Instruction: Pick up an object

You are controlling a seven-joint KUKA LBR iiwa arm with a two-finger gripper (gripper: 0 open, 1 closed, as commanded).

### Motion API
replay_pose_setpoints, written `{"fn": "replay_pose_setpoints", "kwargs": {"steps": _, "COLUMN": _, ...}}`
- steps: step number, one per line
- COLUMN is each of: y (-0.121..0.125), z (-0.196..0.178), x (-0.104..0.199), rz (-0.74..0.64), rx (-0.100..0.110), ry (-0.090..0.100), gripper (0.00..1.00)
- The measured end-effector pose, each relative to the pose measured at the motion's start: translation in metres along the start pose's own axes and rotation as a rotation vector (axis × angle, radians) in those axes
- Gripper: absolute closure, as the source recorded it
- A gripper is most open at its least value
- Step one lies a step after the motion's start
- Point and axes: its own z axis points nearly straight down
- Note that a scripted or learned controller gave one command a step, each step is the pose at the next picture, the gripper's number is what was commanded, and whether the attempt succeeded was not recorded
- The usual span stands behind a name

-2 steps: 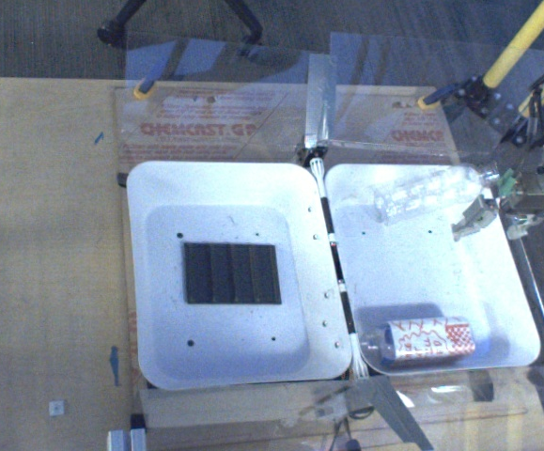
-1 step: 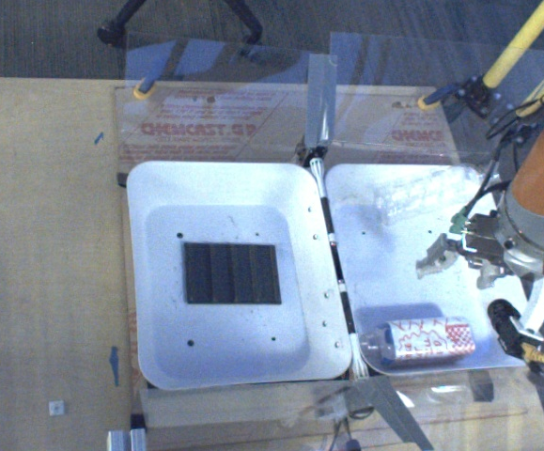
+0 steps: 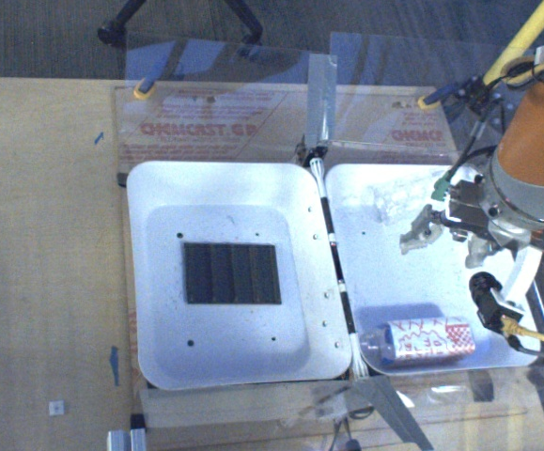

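My gripper [image 3: 426, 216] hangs over the right bin [image 3: 365, 280], reaching in from the right under the arm's orange band. Its two fingers stand apart, open, with nothing between them. Just to its upper left lies a crumpled clear plastic piece [image 3: 391, 198] on the bin floor. A bottle with a red and white label [image 3: 424, 340] lies on its side along the bin's near edge, well below the gripper. In the left bin [image 3: 154, 252] a dark ribbed rectangular panel [image 3: 232, 272] lies flat in the middle.
A grey divider [image 3: 333, 252] runs between the two bins. Clear plastic walls [image 3: 215, 125] stand behind them. Black cables and a yellow hose [image 3: 497, 303] hang from the arm over the right bin's right edge.
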Motion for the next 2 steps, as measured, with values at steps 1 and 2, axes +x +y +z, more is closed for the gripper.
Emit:
{"fn": "replay_pose_setpoints", "kwargs": {"steps": 1, "y": 0.011, "z": 0.050, "x": -0.060, "rz": 0.016, "rx": 0.002, "ry": 0.000, "gripper": 0.00}}
{"fn": "replay_pose_setpoints", "kwargs": {"steps": 2, "y": 0.008, "z": 0.208, "x": -0.041, "rz": -0.074, "rx": -0.008, "ry": 0.002, "gripper": 0.00}}
